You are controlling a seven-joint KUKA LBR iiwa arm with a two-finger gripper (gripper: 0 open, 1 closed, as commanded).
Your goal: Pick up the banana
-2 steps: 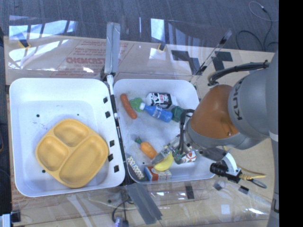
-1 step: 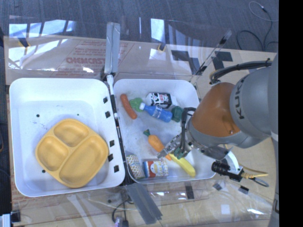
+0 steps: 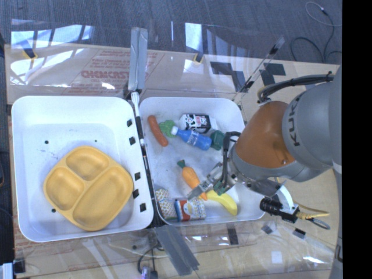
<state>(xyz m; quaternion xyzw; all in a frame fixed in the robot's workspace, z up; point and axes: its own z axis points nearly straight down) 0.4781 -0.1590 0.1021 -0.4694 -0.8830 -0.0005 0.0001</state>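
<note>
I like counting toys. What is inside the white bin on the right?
Inside the right bin: a banana, a carrot, a sausage, a blue bottle, a cow-print carton, a can. The gripper and arm cover part of the bin, so more could be hiding.

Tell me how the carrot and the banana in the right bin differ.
The carrot is orange with a green top; the banana is plain yellow. The carrot lies out toward the bin's middle, while the banana lies near the front wall, right by the gripper. The carrot tapers straight; the banana curves. Both are small toy foods lying flat in the right bin.
</note>
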